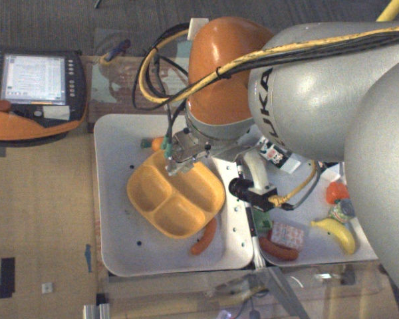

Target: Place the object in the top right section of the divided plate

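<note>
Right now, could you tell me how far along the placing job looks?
Nothing looks done: the divided plate shows bare yellow sections. In hand: the gripper sits over the plate's upper edge; what it carries, if anything, is unclear. Left: the placing itself. A sausage lies beside the plate, and a banana in the other bin.

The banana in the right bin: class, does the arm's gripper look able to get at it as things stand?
Probably yes. The banana lies uncovered in the right bin, nothing stacked on it, though the gripper now hangs over the yellow divided plate.

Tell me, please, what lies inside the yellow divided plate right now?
The divided plate shows bare yellow sections at left and bottom. The gripper and arm cover its upper edge, so anything beneath them is hidden.
</note>
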Available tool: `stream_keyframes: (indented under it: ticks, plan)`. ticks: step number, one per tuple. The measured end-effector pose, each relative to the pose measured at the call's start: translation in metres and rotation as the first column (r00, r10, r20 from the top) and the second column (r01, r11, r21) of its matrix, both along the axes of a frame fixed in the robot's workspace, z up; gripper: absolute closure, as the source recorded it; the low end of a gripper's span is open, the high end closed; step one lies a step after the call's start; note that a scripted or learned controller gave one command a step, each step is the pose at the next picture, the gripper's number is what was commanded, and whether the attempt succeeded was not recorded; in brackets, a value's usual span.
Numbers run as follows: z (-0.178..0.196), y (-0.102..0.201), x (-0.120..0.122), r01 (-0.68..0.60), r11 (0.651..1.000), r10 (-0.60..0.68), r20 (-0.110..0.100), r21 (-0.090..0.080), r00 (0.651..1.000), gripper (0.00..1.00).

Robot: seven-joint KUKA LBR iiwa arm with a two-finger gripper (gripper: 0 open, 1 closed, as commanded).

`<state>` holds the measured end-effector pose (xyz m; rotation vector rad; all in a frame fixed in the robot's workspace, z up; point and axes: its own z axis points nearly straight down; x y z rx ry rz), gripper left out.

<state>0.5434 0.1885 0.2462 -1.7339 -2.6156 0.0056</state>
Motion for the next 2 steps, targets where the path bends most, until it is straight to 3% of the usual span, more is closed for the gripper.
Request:
stream_keyframes:
  ticks: [1, 2]
  plan:
    - [0.142, -0.082, -0.007, 0.201, 0.98, -0.201, 0.004, -0.001, 0.98, 1.0]
    - [0.052, 0.008, -0.006, 0.381, 0.925, -0.381, 0.001, -0.002, 0.925, 1.0]
